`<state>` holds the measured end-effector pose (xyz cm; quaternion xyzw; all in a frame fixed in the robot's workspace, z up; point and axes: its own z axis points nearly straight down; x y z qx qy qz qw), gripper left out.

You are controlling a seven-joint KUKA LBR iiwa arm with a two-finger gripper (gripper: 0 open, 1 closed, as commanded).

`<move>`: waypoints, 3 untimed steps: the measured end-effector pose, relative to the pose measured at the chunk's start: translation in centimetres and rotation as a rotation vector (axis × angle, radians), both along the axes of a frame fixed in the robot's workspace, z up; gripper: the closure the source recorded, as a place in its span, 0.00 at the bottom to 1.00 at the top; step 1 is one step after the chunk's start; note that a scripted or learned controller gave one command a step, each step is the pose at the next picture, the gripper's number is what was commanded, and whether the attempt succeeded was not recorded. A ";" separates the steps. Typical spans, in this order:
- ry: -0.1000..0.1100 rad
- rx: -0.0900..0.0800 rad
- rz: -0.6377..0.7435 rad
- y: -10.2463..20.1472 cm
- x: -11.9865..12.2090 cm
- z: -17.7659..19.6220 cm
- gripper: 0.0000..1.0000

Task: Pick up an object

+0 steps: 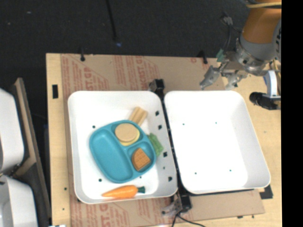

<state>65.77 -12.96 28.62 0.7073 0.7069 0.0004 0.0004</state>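
The gripper point(218, 79) hangs open and empty at the upper right; next it must reach the carrot point(124, 191) at lower left

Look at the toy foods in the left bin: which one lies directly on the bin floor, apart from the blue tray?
The orange carrot. It lies alone near the front edge of the left bin, while the other pieces sit on or against the blue tray.
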 end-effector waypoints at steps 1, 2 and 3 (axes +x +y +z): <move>0.004 -0.001 -0.001 -1.8 1.4 -4.8 0.00; 0.002 -0.001 -0.001 -3.8 2.2 -7.1 0.00; 0.001 -0.001 -0.002 -6.2 0.3 -8.2 0.00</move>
